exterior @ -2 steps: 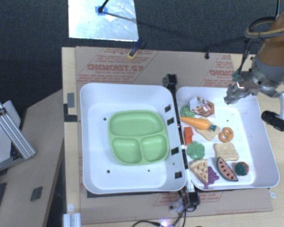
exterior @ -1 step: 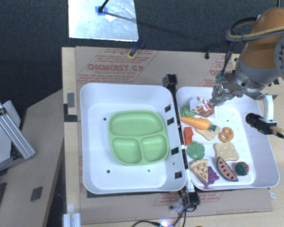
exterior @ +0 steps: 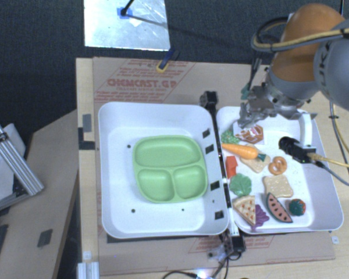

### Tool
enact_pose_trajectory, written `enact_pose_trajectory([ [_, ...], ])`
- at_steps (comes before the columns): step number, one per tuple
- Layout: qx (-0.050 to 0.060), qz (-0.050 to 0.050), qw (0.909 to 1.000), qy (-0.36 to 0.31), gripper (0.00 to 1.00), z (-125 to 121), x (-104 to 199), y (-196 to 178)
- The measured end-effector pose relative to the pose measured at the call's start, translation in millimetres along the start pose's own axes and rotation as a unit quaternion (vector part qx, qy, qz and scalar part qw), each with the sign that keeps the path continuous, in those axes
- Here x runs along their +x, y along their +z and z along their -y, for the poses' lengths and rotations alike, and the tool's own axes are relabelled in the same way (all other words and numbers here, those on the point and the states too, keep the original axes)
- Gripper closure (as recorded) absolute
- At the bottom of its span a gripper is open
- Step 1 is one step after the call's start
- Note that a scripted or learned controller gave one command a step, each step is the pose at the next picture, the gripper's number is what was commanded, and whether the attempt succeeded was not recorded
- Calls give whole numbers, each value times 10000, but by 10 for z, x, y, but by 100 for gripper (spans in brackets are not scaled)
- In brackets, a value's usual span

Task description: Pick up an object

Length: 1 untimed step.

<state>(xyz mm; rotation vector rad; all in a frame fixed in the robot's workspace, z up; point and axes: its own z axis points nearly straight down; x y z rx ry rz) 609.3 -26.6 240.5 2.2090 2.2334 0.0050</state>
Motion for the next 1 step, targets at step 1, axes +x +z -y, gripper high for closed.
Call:
enact_pose_trajectory([
  [1,12,-2,10000,5,100,34,533,164],
])
